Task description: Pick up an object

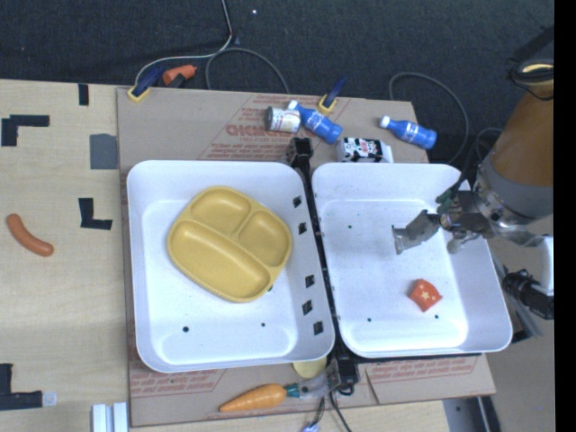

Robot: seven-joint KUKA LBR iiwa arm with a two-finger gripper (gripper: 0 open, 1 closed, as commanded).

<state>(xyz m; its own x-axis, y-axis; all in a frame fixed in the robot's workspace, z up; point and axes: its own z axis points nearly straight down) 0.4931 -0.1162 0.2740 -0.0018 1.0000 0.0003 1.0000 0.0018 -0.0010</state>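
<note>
Gripper (409, 237) over right bin (360, 342) — finger state cannot be told; red block (425, 294) near it, yellow tray (230, 243) in left bin (148, 268).

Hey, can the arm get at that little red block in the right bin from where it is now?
Probably yes. The red block lies alone on the right bin's floor, and the gripper hangs just above and behind it with nothing between them.

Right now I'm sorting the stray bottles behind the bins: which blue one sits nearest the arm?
The blue bottle behind the right bin, white cap pointing left; the other blue bottle lies further left, by the bins' junction.
</note>
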